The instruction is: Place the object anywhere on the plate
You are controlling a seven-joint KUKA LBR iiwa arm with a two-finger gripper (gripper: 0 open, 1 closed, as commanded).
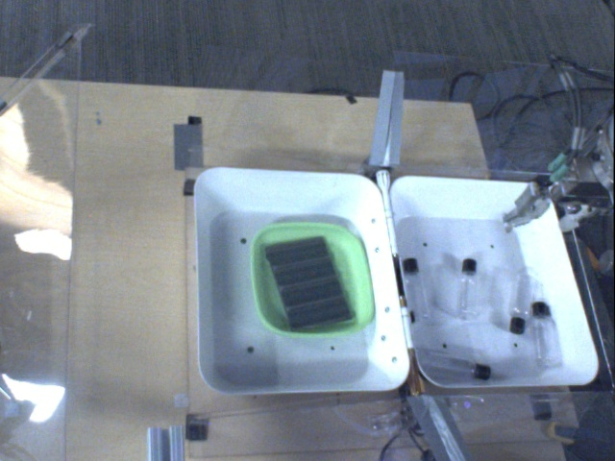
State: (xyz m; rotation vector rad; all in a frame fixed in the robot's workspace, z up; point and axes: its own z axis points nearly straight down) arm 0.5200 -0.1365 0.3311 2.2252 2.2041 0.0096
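Note:
A lime-green square plate [262, 257] lies in the left white bin [221, 286]. A dark grey ridged block [307, 282] rests on the plate, slightly turned. Several clear vials with black caps lie in the right white bin [577, 349]; one vial [467, 286] is near its middle and another vial [541, 329] is toward its right wall. My gripper [527, 206] hangs over the far right corner of the right bin, well away from the plate, and is small and partly cut off by the view's edge. No object shows at its tip.
A grey metal post [386, 128] stands behind the seam between the bins. Cables [538, 113] lie at the back right. Bare wooden bench [96, 286] stretches to the left of the bins.

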